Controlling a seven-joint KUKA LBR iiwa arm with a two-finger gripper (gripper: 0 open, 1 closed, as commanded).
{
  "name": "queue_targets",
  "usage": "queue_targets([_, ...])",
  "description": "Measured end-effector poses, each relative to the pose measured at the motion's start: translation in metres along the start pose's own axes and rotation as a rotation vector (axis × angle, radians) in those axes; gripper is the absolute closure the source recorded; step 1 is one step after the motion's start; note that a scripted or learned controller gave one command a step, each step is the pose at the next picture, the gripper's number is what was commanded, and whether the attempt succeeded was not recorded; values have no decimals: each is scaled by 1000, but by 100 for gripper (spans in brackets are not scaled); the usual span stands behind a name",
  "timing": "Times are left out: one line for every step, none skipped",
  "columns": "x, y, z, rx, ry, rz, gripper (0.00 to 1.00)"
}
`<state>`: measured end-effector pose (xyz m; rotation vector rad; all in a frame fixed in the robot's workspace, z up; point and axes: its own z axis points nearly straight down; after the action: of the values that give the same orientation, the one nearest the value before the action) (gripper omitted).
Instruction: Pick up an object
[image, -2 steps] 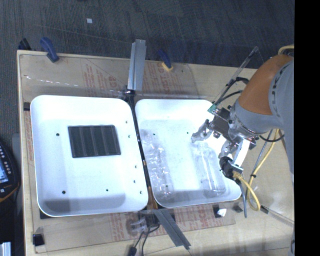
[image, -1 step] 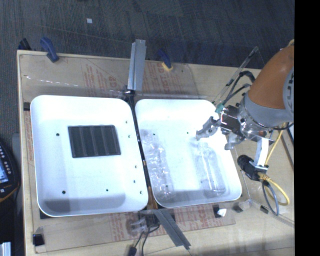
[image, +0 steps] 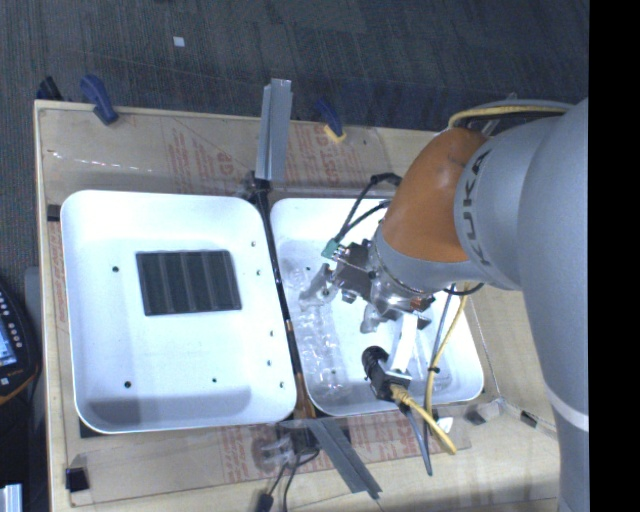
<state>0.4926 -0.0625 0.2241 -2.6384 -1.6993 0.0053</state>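
A dark grey ribbed rectangular block (image: 188, 282) lies flat in the left bin (image: 100, 225), a little above its middle. In the right bin (image: 300, 225), a clear, glassy-looking item (image: 318, 345) rests along the left wall; its outline is hard to make out. My gripper (image: 322, 287) hangs low over the left part of the right bin, just above that clear item, with the orange-banded wrist (image: 430, 210) behind it. I cannot tell whether it touches the item. The arm hides much of the right bin's floor.
A grey metal bar (image: 275, 115) stands at the back over the seam between the bins. Blue clamps (image: 100, 100) (image: 329, 117) grip the board's far edge. A yellow cable (image: 438, 350) and black connector (image: 378, 370) hang from the wrist over the right bin's front.
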Motion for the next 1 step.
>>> queue_targets([-64,13,-27,-5,1,1,0])
